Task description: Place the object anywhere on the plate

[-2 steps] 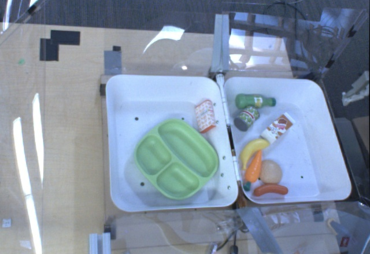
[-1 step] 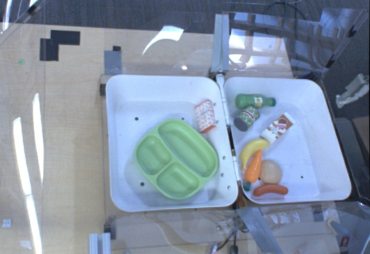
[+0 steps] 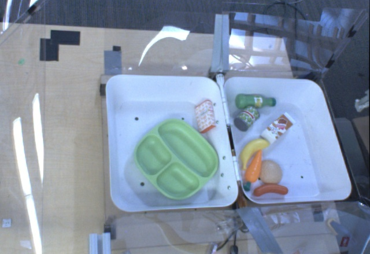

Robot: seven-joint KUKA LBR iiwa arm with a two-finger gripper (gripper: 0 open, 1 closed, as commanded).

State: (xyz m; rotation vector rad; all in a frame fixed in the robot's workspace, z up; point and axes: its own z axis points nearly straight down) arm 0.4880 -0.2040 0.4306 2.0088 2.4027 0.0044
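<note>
Can (image 3: pixel 245 119) half behind bottle (image 3: pixel 255 100)

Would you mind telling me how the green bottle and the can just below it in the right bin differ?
The green bottle is long and slim; the can is short and stubby. The green bottle lies flat, pointing across the right bin; the can is tipped, its dark end facing the divider. The green bottle is bright green with a yellow label; the can's label is darker. Both sit near the bin's far-left corner.
</note>
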